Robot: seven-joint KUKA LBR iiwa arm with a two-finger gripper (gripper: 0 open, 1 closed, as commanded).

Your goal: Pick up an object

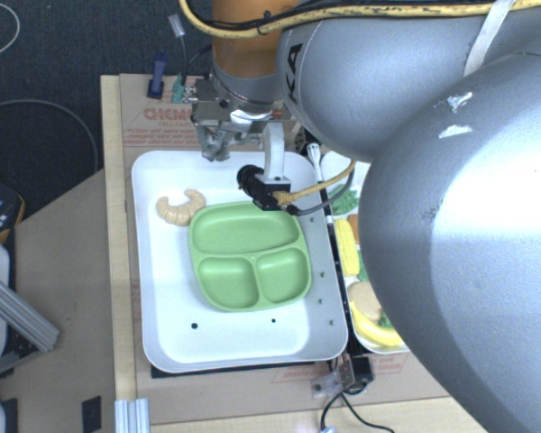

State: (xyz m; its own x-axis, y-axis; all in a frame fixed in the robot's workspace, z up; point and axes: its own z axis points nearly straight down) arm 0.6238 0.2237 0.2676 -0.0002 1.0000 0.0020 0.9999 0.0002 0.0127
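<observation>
Worktop's got two white bins; left bin [158, 269] holds a green divided tray [250, 255] and a croissant [180, 207] beside it. Tool [218, 142] hovers over the far rim, can't tell its grip.

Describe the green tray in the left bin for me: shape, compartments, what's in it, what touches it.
The green tray looks like matte plastic, rounded, with three compartments: one wide at the far side, two smaller at the near side. All three hold nothing. It lies flat on the floor of the left bin, toward its right wall. A pale croissant lies beside its far left corner; contact is unclear.
</observation>
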